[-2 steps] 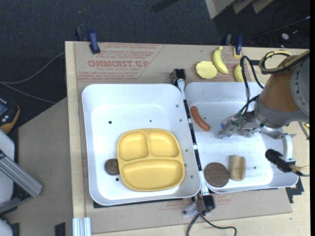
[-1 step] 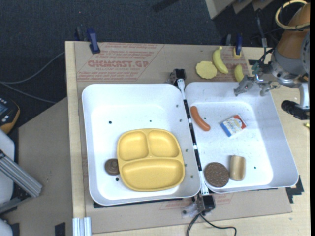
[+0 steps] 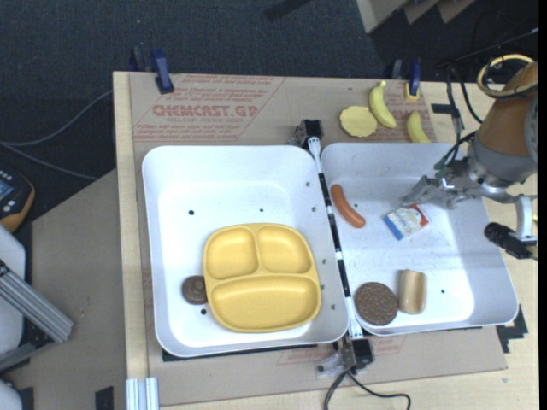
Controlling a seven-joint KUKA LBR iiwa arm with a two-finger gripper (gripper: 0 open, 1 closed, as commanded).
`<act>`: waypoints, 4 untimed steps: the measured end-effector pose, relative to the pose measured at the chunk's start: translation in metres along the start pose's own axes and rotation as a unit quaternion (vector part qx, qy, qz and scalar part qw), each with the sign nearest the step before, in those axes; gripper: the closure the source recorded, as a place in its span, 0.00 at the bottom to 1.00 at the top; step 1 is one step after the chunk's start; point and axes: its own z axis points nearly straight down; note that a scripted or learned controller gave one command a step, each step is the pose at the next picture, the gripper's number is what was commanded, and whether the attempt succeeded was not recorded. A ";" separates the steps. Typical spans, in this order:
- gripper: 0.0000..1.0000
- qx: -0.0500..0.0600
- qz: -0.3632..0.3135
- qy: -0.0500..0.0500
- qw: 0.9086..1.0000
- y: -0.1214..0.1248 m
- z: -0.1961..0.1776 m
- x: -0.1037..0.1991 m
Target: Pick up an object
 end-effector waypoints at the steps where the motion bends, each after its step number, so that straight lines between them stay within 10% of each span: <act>1: 0.00 0.000 -0.004 -0.003 1.000 -0.008 0.000 0.071; 2: 0.00 0.001 -0.004 -0.003 1.000 0.032 0.004 0.120; 3: 0.00 0.007 0.001 -0.003 1.000 -0.059 -0.013 0.108; 4: 0.00 -0.001 -0.003 -0.004 1.000 0.051 0.004 0.115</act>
